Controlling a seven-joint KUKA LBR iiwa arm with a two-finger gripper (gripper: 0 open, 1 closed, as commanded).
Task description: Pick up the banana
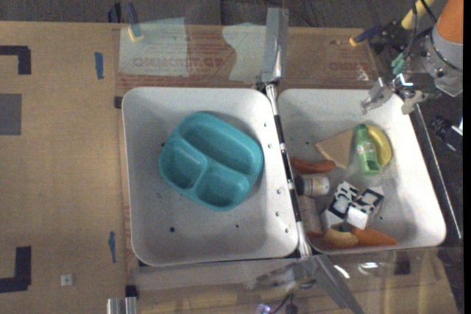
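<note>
The banana [382, 145] is yellow and lies in the far right part of the right bin [425, 187]. A green bottle [363, 149] rests against its left side and covers part of it. My gripper [388, 101] hangs over the bin's far edge, a little beyond the banana and apart from it. Its two fingers [371, 101] are spread open with nothing between them.
In the right bin, a tan wedge [335, 148] lies left of the bottle, with a red sausage [312, 165], a small jar [315, 185], black-and-white cubes [358, 204], a carrot [374, 236] and a bun [340, 237] nearer. A teal divided plate [212, 159] sits in the left bin [147, 217].
</note>
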